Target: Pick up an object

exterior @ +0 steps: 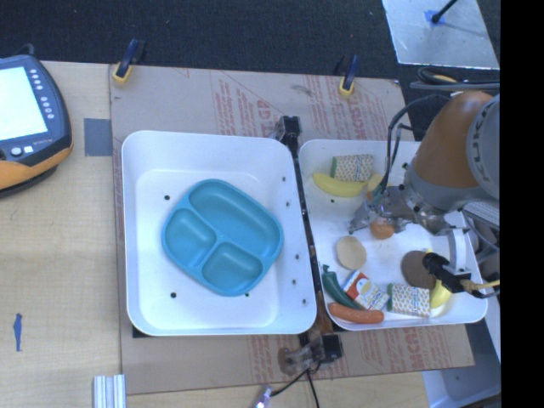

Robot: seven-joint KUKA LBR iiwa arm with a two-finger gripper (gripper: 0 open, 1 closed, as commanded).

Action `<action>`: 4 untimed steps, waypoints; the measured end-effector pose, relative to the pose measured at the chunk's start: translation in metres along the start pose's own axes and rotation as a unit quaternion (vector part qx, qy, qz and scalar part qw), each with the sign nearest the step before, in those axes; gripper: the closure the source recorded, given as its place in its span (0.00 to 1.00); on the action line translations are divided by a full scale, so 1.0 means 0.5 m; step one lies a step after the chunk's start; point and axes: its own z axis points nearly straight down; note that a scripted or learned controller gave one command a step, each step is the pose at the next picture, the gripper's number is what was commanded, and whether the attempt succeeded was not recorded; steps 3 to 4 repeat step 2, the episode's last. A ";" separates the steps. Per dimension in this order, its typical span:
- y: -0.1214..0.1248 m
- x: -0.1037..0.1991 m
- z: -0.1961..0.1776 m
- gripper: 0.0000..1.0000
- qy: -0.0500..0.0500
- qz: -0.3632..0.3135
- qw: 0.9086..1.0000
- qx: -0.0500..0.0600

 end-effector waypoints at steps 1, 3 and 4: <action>0.000 -0.002 -0.021 1.00 -0.001 -0.002 1.000 0.001; -0.005 0.202 -0.203 1.00 0.001 -0.001 1.000 -0.001; -0.005 0.202 -0.203 1.00 0.001 -0.001 1.000 -0.001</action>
